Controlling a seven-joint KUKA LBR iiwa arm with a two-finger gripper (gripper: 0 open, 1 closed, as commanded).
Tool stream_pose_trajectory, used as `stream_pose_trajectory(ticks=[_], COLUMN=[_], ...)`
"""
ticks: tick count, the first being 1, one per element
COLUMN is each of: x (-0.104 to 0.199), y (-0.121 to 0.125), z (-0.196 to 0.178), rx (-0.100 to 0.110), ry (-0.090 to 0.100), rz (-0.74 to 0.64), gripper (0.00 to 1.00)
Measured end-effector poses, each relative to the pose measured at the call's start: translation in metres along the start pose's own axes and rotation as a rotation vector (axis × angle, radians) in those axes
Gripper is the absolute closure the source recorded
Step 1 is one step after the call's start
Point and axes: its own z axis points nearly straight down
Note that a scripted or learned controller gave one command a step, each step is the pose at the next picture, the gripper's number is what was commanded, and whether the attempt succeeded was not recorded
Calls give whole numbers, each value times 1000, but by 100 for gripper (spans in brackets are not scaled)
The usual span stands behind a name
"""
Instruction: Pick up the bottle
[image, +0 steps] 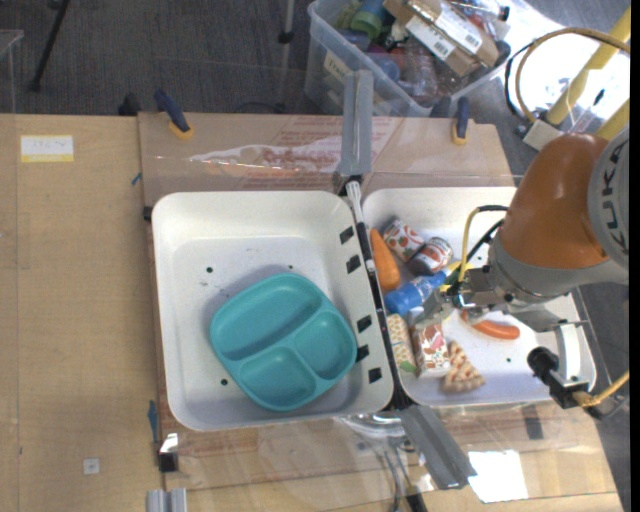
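Wooden worktop (70, 300) carried two white bins; the blue bottle (408, 296) lay in the right bin (520, 385), just beside the end effector (447, 297), whose grip I couldn't tell.

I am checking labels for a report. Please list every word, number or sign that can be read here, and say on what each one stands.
"KU", the start of a word cut by the frame edge: on the arm.
Small label on the bench: too small to read.
Can, can and packets in the right bin: print too blurred to read.
Cartons in the crate: blurred.
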Motion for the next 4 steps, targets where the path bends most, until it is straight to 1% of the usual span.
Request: stream_pose_trajectory(ticks=[1, 2, 3, 4], x=[-16, -87, -89, 70], y=[118, 101, 102, 164], z=[-1, 93, 82, -1], rx=[-4, -13, -17, -4], ry=[-2, -4, -6, -1], rz=[-41, 30, 33, 117], gripper=[0, 0, 100, 100])
